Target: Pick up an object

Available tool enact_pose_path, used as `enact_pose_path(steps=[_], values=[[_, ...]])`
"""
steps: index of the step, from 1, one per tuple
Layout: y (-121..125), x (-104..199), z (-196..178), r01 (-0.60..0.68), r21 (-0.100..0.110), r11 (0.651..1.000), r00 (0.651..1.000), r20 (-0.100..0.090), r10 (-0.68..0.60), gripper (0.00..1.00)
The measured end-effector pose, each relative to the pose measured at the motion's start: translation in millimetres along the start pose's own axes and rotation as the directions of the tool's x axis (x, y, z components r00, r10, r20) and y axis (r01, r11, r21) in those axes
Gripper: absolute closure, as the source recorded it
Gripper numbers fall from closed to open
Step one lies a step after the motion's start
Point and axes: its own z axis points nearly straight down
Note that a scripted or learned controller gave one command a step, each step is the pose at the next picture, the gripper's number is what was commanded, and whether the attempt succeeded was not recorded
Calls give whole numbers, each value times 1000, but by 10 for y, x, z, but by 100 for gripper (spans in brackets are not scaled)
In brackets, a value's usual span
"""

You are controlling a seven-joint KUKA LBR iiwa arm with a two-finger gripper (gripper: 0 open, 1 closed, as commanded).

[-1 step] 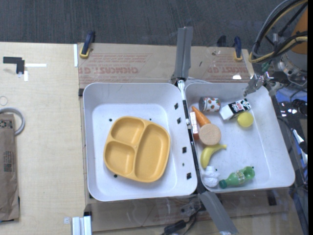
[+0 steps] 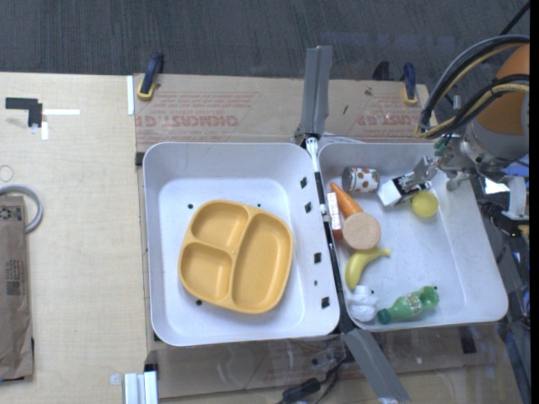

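- Reaching in from the right edge of the view, the arm (image 2: pixel 504 99) shows its orange band over the far right corner of the right bin (image 2: pixel 472 284); black and yellow cables arc above the band.
- Wrist tilts down and leftward, putting the gripper (image 2: pixel 410 183) low inside the right bin, near its far wall.
- Gripper state: cannot tell from this view; its tip is a small blurred cluster of metal and white parts.
- Landmark for positions: yellow ball (image 2: pixel 424 204).
- Gripper tip sits just left of and above the ball, close to it or touching; contact not resolvable.
- Spotted can (image 2: pixel 363 178) lies further left of the ball, near the far wall.
- Orange carrot (image 2: pixel 345 200) and tan round disc (image 2: pixel 361 231) lie left of and below the ball.
- Banana (image 2: pixel 365 263) lies below the disc; green bottle (image 2: pixel 410 305) and small white figure (image 2: pixel 362 301) are well below the ball, by the near wall.
- Left bin (image 2: pixel 160 225) holds a yellow divided plate (image 2: pixel 236 256), well left of the ball.
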Motion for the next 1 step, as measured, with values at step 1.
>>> enact_pose_path(steps=[1], values=[[-8,31,58,83,-12,996,997,6,-83,0]])
